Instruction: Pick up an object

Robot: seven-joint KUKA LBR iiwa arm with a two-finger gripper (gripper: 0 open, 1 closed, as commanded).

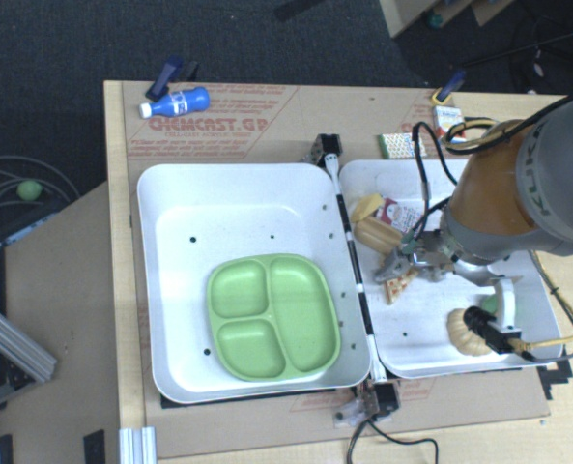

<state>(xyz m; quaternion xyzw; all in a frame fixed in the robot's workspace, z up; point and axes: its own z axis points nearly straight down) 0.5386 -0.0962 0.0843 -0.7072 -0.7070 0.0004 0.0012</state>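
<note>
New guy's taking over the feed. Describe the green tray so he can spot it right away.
Of the two white bins, take the left bin, away from the arm. The green tray lies flat in its lower half. It is pale green, rounded and split into three compartments, unlike the tan and red-white items in the right bin.

1. Two white bins: the left bin (170, 211) and the right bin (421, 327).
2. One green plate (267, 317), with three compartments.
3. One blue-and-white bottle (175, 102).
4. One yellow wedge (367, 207).
5. One tan block (378, 233).
6. One red-and-white packet (399, 213).
7. One beige lump (463, 333).
</note>
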